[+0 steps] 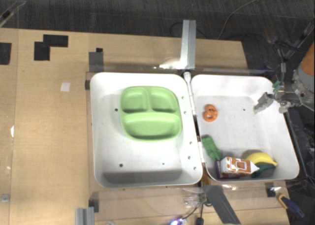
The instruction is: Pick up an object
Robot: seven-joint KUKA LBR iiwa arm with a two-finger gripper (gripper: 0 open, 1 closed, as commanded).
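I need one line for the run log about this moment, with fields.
gripper: over right bin, right edge, nothing seen held | right bin: pretzel, green toy, carton, banana | left bin: green tray

Green tray (150, 112) in left bin (101, 135); hand (273, 101) over right bin (236, 83).

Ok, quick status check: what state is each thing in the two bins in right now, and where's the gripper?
Green divided plate: flat, right way up, in the left bin.
Orange pretzel-shaped toy: lying flat, alone in the right bin.
Green toy: lying by the divider.
Small carton: on its side, near edge.
Banana: lying against the carton.
Gripper: over the right bin's far right side, holding nothing visible.
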